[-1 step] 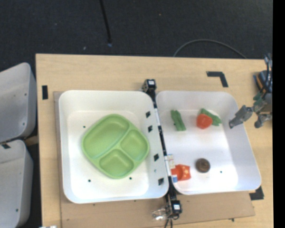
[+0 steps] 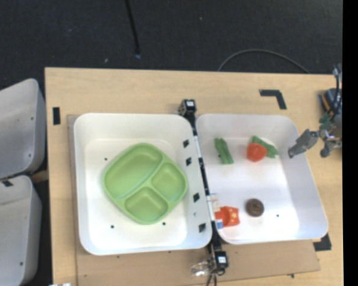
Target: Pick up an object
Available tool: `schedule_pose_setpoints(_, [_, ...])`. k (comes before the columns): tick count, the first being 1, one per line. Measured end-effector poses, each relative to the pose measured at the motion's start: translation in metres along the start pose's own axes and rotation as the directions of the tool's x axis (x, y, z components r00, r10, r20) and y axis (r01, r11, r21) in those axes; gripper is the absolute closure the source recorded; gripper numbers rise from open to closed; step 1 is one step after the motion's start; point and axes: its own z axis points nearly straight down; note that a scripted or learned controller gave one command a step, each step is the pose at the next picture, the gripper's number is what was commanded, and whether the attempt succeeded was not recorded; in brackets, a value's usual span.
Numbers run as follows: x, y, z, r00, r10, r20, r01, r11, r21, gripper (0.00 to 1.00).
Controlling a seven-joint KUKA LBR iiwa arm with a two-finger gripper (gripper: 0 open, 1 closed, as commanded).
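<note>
The end effector (image 2: 313, 140) sits at the right edge, arm cut off, its finger state too small to tell.

— Where is the gripper (image 2: 313, 142)?
— At the far right of the view, reaching in from that edge at mid-height.
— Its pose?
— One grey finger (image 2: 301, 143) slants down and leftward; the wrist parts behind it are dark and blurred.
— Anything between the fingers?
— Nothing visible; their spacing is unclear.

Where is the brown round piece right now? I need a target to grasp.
The brown round piece lies in the right bin, near its front wall, just right of the orange-red block.
</note>
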Motion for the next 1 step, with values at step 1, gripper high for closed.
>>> schedule_pose_setpoints(1, [-0.0037, 0.0054, 0.0444, 1.0, 0.001, 0.0, -0.001, 1.0, 0.004, 0.0])
